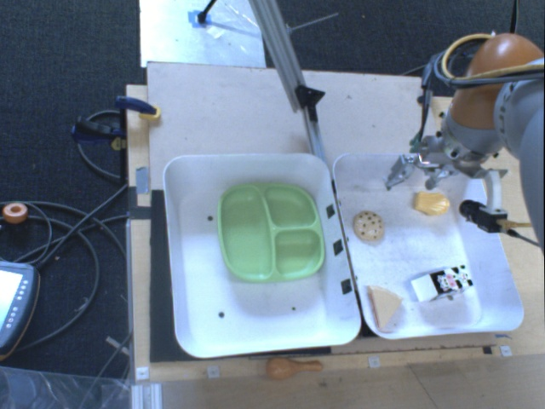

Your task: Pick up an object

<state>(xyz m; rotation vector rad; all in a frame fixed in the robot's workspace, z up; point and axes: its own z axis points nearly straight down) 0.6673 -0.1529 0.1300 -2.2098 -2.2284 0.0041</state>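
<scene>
1. The bench (230, 109) fills the middle of the frame and bears two shallow white bins side by side.
2. The left bin (192, 313) sits at centre-left. It contains one green divided plate (271, 232), lying flat near the middle of that bin.
3. The right bin (502, 301) sits at centre-right, its left wall just beside the right wall of the left bin.
4. The right bin contains four loose things:
   - a round cookie (368, 226) with dark chips, near the bin's left wall;
   - a yellow lump (432, 203), in the upper part of the bin;
   - a tan wedge (384, 306), at the bin's lower left;
   - a small white carton (442, 283) with black patches, in the lower right part of the bin, lying tilted.
5. The arm (498, 83) enters from the upper right of the frame, with its orange band at the top right.
6. The gripper (417, 170) hangs over the upper part of the right bin, just up and left of the yellow lump.
7. Gripper state: the two fingers stand apart, one to the left and one to the right, with nothing between them.
8. A metal pole (277, 37) crosses the upper middle of the frame at a slant.
9. Cables (77, 220) lie on the dark floor at the left of the frame.
</scene>
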